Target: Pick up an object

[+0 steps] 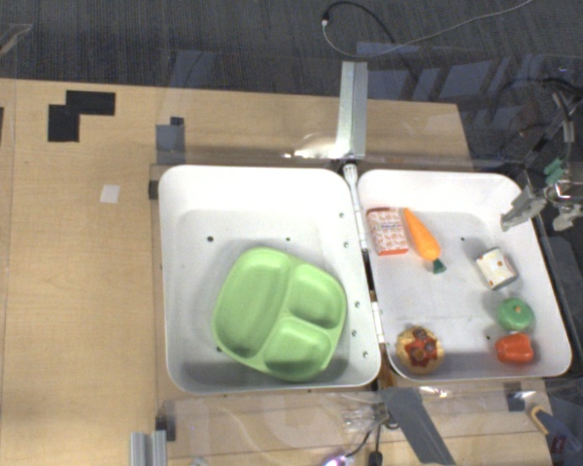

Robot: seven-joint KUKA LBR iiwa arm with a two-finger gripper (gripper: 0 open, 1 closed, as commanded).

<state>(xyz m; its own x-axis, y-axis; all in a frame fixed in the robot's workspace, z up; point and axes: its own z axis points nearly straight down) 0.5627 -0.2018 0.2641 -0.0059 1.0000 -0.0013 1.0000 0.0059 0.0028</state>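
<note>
The right bin [466,309] holds several small objects. An orange carrot [423,238] lies beside a red and white box [387,231] near the divider. A white block [496,268] sits toward the right wall, with a green round piece [514,314] and a red piece [514,349] in front of it. A small brown cup of mixed fruit [419,349] rests at the front. My gripper [541,216] hangs over the bin's far right corner, open, with nothing between its fingers. It stands apart from all the objects, the white block being nearest.
The left bin [189,260] holds a light green divided plate [279,313]. A metal post [354,110] rises behind the divider between the bins. Cables and arm hardware [568,153] crowd the right edge. Bare bin floor lies between the carrot and the white block.
</note>
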